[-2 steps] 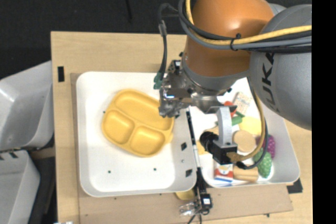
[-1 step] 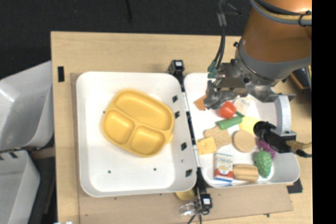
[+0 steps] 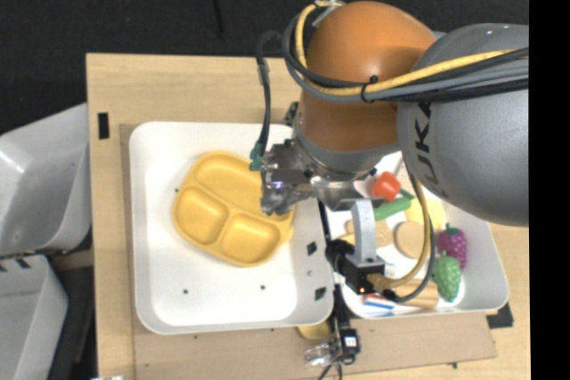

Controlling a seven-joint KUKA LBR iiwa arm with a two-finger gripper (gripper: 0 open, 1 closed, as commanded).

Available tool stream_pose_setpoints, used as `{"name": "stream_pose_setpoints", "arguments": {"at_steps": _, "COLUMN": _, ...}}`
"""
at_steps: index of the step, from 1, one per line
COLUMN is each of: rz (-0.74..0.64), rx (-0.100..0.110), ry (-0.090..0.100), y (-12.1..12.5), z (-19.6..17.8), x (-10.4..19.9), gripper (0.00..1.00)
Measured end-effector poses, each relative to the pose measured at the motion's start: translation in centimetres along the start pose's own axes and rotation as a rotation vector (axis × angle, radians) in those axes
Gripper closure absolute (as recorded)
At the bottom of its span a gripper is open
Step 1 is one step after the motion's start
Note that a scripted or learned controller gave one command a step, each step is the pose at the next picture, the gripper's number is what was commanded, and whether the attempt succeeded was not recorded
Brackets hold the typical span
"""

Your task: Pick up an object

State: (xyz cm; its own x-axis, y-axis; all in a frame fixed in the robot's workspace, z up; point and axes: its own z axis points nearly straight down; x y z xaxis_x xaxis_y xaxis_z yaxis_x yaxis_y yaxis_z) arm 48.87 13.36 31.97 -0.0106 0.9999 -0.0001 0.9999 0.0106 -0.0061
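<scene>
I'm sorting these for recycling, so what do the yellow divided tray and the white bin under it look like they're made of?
Yellow divided tray: looks like moulded plastic, matte to slightly glossy, with rounded compartment edges and uniform colour. Left white bin: probably plastic too, smooth with soft reflections and rounded corners, though coated metal can't be ruled out from this view.

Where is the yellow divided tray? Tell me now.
The yellow divided tray lies in the left bin, toward its right side, right beside the gripper.
</scene>
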Motion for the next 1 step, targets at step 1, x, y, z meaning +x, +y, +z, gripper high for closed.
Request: {"name": "stream_pose_setpoints", "arguments": {"at_steps": 1, "rz": 0.003, "rx": -0.017, "ry": 0.004, "y": 0.17, "z": -10.00, "x": 4.42, "gripper": 1.00}}
